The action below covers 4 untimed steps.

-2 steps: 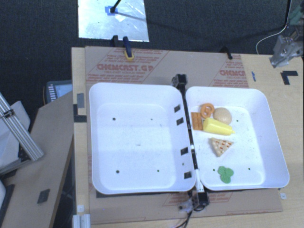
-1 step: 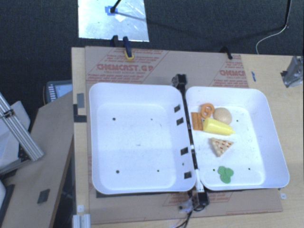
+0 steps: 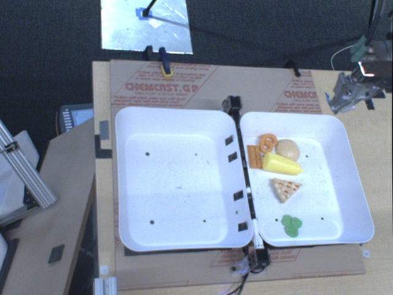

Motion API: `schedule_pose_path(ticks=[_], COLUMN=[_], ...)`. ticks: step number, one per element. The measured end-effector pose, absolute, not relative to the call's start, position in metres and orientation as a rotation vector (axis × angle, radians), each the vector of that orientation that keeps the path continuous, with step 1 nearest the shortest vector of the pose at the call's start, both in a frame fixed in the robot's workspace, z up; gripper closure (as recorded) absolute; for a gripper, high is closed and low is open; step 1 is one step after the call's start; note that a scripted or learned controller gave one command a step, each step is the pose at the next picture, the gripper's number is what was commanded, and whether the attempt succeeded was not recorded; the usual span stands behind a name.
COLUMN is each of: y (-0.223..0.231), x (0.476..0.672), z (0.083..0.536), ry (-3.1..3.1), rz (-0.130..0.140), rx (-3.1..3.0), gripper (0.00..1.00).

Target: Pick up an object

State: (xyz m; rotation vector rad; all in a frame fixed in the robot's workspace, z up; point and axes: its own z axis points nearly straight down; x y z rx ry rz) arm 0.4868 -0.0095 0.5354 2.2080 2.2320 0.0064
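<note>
Two shallow white plastic bins sit side by side on a brown cardboard-covered bench (image 3: 202, 82). The left white bin (image 3: 175, 226) shows bare floor with a few dark dots. The right white bin (image 3: 350, 183) holds all the objects, bunched toward its left wall and centre, with the right half of its floor open.

Grey arm enters at the upper right, outside the bins; its metal gripper (image 3: 344, 97) hangs over the bench just past the right bin's back right corner, well apart from the objects. Cannot tell how the claw is set, too small and blurred.

Objects, biggest first: a yellow cone-shaped plastic piece (image 3: 281, 163) lies on its side mid-bin, touching a beige round ball (image 3: 287, 149) behind it. A tan wedge-shaped slice (image 3: 286, 189) lies just in front. A green leafy clump (image 3: 291, 226) sits alone near the front wall. An orange ribbed strip (image 3: 254, 156) lies against the left wall, beside an orange pretzel-shaped ring (image 3: 267, 142).
</note>
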Motion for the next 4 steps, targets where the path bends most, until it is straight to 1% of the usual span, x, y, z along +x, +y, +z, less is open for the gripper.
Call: schedule_pose_path(ticks=[1, 2, 3, 4], y=[0.047, 0.032, 0.114, 0.16], x=[0.536, 0.485, 0.515, 0.613], z=[0.528, 0.536, 0.535, 0.486], ry=[2.229, 2.221, 2.234, 2.228], rz=[0.005, 0.005, 0.005, 0.002], rx=[2.21, 2.219, 2.208, 2.213], gripper=[1.0, 1.0, 1.0, 1.0])
